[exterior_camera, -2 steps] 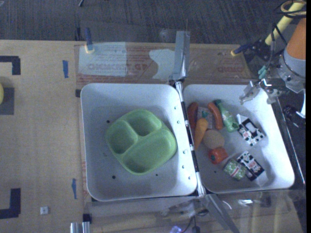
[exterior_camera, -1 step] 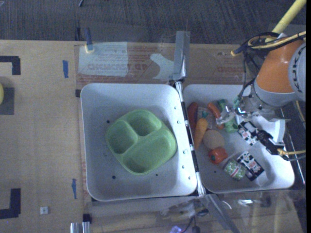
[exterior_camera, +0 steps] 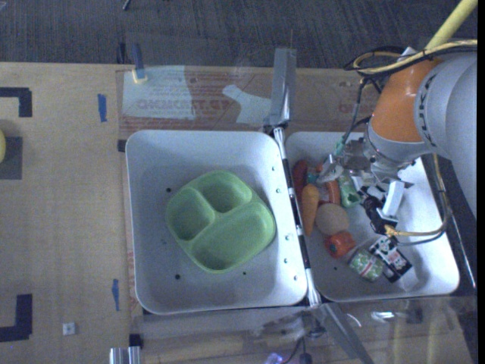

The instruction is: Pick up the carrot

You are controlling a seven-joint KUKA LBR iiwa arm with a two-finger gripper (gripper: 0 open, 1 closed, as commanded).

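The carrot (exterior_camera: 310,207) is orange and lies lengthwise along the left wall of the right bin (exterior_camera: 443,279). Just beyond its far end is a red item (exterior_camera: 301,174), and a brownish round item (exterior_camera: 331,219) touches its right side. My gripper (exterior_camera: 339,174) hangs low over the upper middle of this bin, a little right of and beyond the carrot. It is among the clutter there, and the carrot is not in it. The grey arm with the orange band (exterior_camera: 398,105) reaches in from the upper right.
The left bin (exterior_camera: 144,203) holds a green divided plate (exterior_camera: 220,220). The right bin also holds a red tomato-like item (exterior_camera: 340,243), a green-and-white packet (exterior_camera: 366,264), a black box (exterior_camera: 394,260) and a small green item (exterior_camera: 348,193). A cable (exterior_camera: 413,236) loops over that bin.
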